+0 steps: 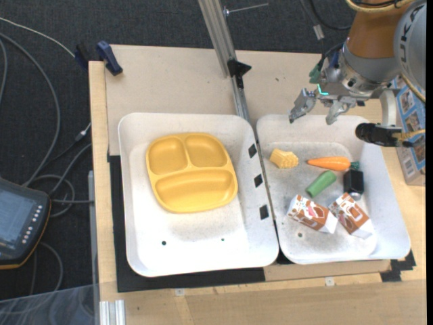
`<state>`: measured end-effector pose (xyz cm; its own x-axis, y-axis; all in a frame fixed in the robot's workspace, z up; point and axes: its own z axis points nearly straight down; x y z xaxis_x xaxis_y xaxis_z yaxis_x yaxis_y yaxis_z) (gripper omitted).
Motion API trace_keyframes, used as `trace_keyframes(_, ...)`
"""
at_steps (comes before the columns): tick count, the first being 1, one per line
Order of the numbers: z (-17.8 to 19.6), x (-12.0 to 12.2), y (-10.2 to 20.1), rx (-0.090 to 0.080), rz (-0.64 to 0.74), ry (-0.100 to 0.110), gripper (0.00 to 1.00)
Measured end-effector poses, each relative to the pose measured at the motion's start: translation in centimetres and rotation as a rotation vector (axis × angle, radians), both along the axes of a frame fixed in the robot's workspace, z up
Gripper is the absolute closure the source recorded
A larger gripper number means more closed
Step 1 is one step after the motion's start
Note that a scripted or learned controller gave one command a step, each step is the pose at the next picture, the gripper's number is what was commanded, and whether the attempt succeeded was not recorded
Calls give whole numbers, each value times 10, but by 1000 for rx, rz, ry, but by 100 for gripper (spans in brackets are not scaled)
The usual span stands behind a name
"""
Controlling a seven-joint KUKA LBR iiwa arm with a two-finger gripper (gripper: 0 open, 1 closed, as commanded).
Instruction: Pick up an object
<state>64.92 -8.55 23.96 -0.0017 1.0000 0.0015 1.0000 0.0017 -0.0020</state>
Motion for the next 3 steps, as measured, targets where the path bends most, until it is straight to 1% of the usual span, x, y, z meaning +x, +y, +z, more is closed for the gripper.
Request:
trace_keyframes(1, -55, 9, 2, -1, 1, 5, 0)
trace_keyframes(2, -106, 18, 4, -1, 0, 4, 0)
trace_keyframes(3, -149, 18, 5, -1, 0, 5, 0)
